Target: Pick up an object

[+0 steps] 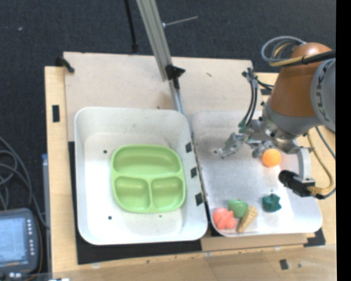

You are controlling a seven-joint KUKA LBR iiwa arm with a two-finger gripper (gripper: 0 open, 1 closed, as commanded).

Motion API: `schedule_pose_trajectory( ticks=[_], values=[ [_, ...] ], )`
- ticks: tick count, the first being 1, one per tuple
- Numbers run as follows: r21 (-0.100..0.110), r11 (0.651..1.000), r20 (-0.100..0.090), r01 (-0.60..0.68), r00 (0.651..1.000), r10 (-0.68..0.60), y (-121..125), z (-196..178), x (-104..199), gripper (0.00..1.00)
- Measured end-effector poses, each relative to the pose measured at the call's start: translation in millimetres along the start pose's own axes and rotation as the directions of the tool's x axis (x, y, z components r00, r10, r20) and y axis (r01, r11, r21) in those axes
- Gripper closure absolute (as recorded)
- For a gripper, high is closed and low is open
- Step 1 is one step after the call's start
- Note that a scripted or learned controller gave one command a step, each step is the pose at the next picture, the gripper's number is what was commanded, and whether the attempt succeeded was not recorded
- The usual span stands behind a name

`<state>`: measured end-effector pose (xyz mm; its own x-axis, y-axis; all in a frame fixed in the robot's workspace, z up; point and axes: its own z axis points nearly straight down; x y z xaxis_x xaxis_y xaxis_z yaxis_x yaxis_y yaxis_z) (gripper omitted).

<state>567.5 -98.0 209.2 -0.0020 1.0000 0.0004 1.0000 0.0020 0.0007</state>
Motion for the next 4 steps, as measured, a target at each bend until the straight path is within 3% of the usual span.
schedule_pose_trajectory(
  ticks=[1, 3, 4],
  values=[
    [-0.001, 1.0, 0.0, -0.002, 1.0, 0.002, 0.1, -0.1, -0.2, 0.0],
    [0.005, 1.0, 0.001, -0.004, 1.0, 0.004, 4.1, 105.6, -11.1, 0.0],
    [-0.004, 1.0, 0.001, -0.011, 1.0, 0.011, 6.4, 91.3, -12.2, 1.0]
  ],
)
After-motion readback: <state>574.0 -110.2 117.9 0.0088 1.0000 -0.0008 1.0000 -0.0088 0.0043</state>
